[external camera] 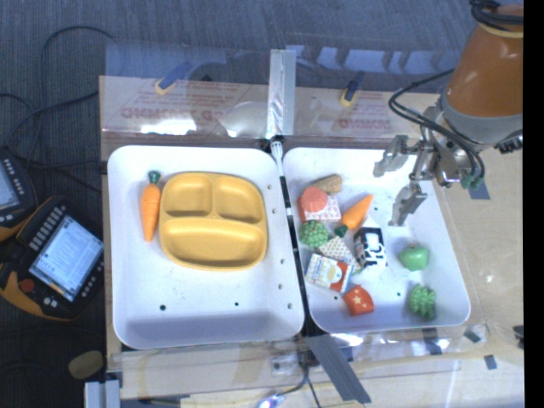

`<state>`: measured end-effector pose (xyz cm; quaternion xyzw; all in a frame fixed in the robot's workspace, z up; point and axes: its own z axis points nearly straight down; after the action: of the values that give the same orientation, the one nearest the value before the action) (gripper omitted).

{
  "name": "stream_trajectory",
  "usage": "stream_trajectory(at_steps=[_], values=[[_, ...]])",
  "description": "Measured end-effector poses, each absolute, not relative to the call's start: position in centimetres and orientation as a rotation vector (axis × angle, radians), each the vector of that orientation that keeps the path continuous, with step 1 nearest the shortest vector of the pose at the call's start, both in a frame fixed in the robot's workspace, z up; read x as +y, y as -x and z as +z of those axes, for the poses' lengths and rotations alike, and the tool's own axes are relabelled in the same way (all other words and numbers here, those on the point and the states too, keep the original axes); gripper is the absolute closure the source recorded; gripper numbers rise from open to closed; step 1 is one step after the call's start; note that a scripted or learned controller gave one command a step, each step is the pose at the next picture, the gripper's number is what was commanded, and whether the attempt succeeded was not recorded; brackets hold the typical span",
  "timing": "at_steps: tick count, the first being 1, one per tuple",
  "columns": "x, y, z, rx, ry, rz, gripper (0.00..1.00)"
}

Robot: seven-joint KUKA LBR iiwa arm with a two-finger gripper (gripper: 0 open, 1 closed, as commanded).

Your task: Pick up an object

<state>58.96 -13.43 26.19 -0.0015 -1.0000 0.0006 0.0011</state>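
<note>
We see 2 shallow white bins with rounded corners and a smooth, glossy plastic look, set side by side on the bench. The left bin (pixel 136 304) bears a yellow tray (pixel 212 219) with 3 moulded compartments and softly rounded edges, matte in finish. Just beside the tray's left edge lies a carrot (pixel 150 209), orange, tapered, with a small green top.

The right bin (pixel 450 300) holds a cluster of small toy foods near its left wall. We make out a tan oval piece (pixel 326 184) like a bread roll, a pinkish-red round piece (pixel 314 201) on a white base, a second orange carrot (pixel 357 211) lying at a slant, a knobbly green broccoli-like piece (pixel 314 233), a small printed carton (pixel 328 272) whose writing is too small for us to read, and a black-and-white patterned carton (pixel 370 248). A red strawberry-like piece (pixel 359 300) lies nearer the front. Well apart to the right sit a smooth green apple (pixel 414 257) and a bumpy green lump (pixel 422 300).

The gripper (pixel 411 202) hangs over the back right of the right bin, metallic grey, below the arm's orange band (pixel 489 62). Nothing sits between its fingers; whether the jaws are apart or together we cannot tell.

Faded reddish lettering on the board behind the bins is unreadable.
</note>
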Motion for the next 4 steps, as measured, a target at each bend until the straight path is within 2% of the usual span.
stream_trajectory(at_steps=[1,2,3,4], values=[[-12.2,-62.3,15.0,-3.137,0.027,0.002,0.0],[-13.7,-59.8,10.1,-3.155,0.094,0.001,0.0],[-11.2,-60.5,9.6,-3.16,0.017,0.017,0.0],[-13.0,-52.6,9.5,-3.164,-0.031,0.009,0.0]])
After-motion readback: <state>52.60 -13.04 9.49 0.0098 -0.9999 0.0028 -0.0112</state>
